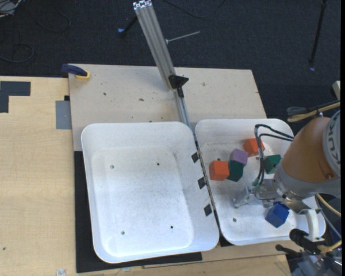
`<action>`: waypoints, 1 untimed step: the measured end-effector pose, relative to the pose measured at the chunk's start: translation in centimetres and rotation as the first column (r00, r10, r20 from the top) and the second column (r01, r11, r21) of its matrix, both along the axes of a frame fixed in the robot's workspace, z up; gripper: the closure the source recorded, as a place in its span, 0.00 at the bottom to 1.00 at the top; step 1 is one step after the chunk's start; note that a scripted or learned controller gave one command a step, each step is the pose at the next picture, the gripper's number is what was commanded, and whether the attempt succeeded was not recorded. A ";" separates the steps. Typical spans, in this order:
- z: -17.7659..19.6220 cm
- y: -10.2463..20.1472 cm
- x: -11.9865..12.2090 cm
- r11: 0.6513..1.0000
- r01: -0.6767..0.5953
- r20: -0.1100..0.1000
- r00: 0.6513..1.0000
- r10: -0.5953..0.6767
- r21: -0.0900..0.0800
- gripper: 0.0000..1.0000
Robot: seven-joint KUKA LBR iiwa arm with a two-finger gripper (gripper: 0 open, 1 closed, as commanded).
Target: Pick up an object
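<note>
Arm low in the right bin, a loose cluster of blocks up and to the left of the gripper.

The gripper hung over the bin floor near the bin's centre; whether it was spread or pressed together could not be told from this view, and no block showed in it. The nearest candidates were the dark green block and the orange block, touching side by side at about 11 o'clock from the gripper, the purple block just behind them. A blue block lay at about 4 o'clock, close under the wrist. A second orange block and a green block sat at 12 to 2 o'clock. All were roughly cubic, so no long axis mattered; the dark green block sat turned cornerwise. A short move toward 11 o'clock looked likeliest.
</note>
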State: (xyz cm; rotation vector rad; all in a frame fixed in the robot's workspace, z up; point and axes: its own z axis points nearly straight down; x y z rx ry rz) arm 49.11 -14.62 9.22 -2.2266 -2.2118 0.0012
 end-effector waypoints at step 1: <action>1.0 -0.1 0.0 1.000 0.006 -0.001 1.000 -0.006 0.001 1.00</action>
